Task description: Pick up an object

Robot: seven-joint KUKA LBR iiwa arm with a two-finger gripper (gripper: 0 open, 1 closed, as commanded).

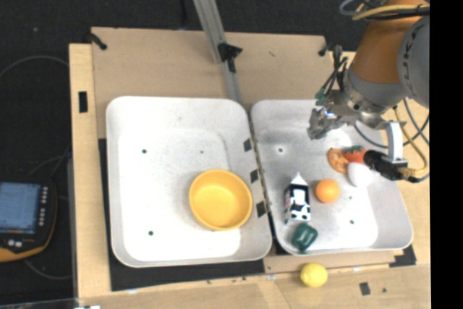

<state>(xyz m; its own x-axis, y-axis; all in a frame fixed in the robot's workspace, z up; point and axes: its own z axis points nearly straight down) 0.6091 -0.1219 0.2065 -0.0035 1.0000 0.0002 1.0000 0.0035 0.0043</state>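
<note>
No object is held yet. The nearest candidates, an orange-and-white toy (351, 164) and an orange ball (328, 190), lie toward the right bin's (286, 123) right edge. The pincer (319, 124) hovers near that bin's far edge; whether it is spread I cannot tell. This looks like the approach step; next it must descend squarely over one item.

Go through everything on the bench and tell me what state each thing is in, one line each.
Yellow bowl: upright, in the left bin.
Cow-patterned carton: in the right bin, beside the orange ball.
Green object: at the right bin's front edge.
Lemon: outside the bins.
Gripper: above the right bin, holding nothing visible.
</note>
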